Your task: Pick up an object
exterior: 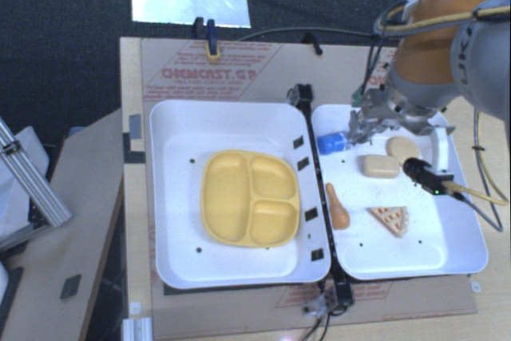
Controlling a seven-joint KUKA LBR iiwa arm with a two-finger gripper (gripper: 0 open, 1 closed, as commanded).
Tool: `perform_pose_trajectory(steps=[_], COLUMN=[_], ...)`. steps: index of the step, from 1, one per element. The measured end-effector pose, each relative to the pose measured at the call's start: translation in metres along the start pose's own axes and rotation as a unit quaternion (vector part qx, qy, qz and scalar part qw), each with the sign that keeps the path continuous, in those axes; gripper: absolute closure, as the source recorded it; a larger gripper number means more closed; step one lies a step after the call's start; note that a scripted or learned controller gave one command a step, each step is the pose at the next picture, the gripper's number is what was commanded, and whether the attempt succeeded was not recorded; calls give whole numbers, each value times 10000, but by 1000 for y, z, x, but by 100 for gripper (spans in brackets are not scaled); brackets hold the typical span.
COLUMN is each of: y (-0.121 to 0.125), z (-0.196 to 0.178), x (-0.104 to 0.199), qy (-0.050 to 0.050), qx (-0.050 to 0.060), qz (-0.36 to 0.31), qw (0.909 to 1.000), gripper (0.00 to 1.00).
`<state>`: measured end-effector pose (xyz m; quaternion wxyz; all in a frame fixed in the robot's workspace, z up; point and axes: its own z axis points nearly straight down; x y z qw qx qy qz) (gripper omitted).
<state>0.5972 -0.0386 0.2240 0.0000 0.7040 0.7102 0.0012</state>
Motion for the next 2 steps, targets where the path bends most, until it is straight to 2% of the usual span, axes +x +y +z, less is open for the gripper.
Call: perform_pose_trajectory(steps=[2], y=[6], z=[-1], x=[106], qy=[2], qx=[1], qz=[-4], qw=[10000], gripper=[100])
